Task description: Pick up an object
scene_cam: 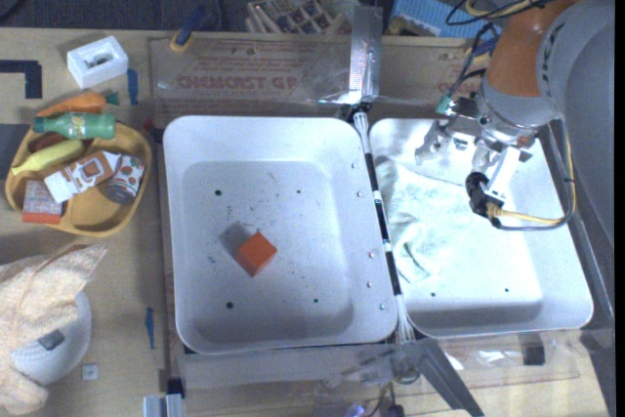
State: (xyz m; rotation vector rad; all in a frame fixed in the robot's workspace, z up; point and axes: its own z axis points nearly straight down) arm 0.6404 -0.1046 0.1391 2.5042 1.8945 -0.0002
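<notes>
Toward the bottom centre of the frame, the left bin (195, 308) holds the one obvious candidate: an orange block (258, 253) lying slightly left of the bin's middle, with a small grey piece (235, 236) touching its upper-left side. Nothing else lies near it. Further up and to the right, the gripper (459, 140) hangs over the upper part of the right bin (547, 308), well apart from the block and across the shared rims. Whether it is spread or closed cannot be told from this angle; nothing is seen held in it.

The likely trouble lies in that gap. A descent here would probably close on the bin floor. At the block, the grey piece could catch a finger and skew the grasp. The yellow cable (522, 220) looping below the wrist might drag on the rims during the crossing.
</notes>
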